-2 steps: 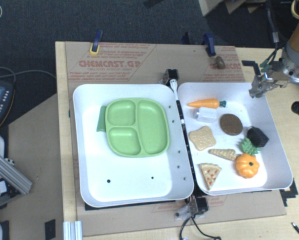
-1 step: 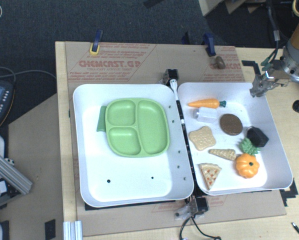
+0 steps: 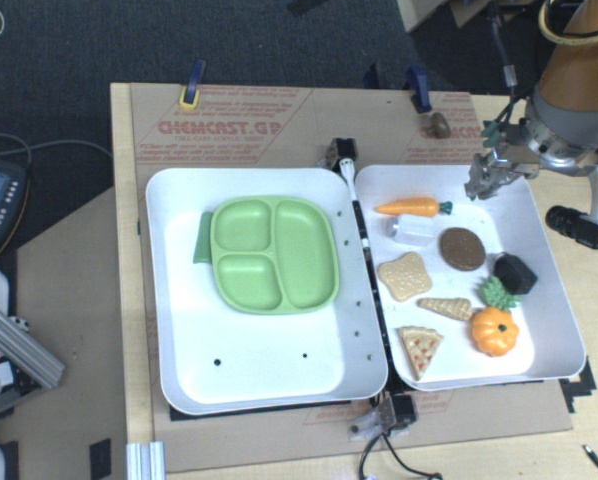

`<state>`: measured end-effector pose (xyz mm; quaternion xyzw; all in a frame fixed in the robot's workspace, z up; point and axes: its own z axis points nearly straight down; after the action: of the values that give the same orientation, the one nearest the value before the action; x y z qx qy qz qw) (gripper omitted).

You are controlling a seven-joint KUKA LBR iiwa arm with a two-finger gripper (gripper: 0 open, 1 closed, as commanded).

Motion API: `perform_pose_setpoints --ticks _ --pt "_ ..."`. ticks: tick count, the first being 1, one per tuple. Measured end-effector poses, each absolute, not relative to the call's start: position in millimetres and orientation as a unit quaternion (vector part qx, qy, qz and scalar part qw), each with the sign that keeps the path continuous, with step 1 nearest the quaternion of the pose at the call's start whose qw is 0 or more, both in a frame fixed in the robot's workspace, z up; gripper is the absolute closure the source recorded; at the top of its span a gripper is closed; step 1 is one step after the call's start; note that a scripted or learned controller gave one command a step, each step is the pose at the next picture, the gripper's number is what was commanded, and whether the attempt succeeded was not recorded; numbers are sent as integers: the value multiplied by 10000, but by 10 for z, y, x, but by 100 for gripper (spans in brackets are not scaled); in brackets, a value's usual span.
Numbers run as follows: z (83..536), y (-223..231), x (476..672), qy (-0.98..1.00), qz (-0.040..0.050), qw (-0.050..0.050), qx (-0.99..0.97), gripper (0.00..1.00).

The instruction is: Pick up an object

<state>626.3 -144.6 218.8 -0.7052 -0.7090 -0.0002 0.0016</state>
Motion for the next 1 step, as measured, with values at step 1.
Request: perform_pose_setpoints --ticks 1 --pt "2124 -889 6187 -7090 2 18 -7052 100"
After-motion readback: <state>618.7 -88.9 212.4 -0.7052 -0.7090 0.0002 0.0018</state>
